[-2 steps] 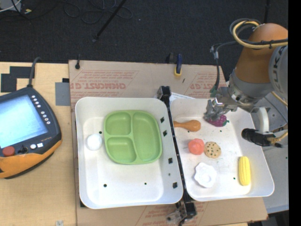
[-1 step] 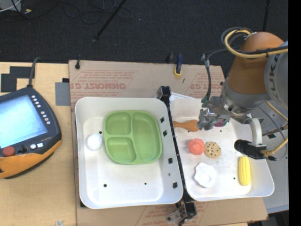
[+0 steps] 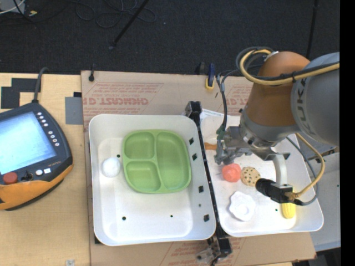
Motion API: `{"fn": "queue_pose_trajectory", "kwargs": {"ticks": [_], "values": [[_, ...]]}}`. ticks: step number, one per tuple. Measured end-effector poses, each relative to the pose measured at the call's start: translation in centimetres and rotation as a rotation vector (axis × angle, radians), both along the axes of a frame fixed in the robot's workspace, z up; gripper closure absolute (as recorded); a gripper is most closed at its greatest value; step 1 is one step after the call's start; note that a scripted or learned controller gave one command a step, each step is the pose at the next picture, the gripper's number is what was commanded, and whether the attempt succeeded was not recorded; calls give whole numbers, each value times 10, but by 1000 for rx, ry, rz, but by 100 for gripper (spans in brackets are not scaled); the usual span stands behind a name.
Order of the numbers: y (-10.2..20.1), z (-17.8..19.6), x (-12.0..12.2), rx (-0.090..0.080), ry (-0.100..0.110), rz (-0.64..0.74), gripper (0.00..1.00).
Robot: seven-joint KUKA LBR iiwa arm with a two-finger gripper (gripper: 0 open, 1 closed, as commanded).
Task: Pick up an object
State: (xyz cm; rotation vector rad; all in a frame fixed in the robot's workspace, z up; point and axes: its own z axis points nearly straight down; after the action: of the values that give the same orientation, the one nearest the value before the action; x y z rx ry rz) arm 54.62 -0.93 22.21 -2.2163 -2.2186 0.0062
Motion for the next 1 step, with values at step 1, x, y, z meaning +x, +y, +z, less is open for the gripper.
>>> {"fn": "queue_pose_trajectory", "kwargs": {"ticks": [1], "values": [[-10,-1,12,-1,-4,-1,100]]}}
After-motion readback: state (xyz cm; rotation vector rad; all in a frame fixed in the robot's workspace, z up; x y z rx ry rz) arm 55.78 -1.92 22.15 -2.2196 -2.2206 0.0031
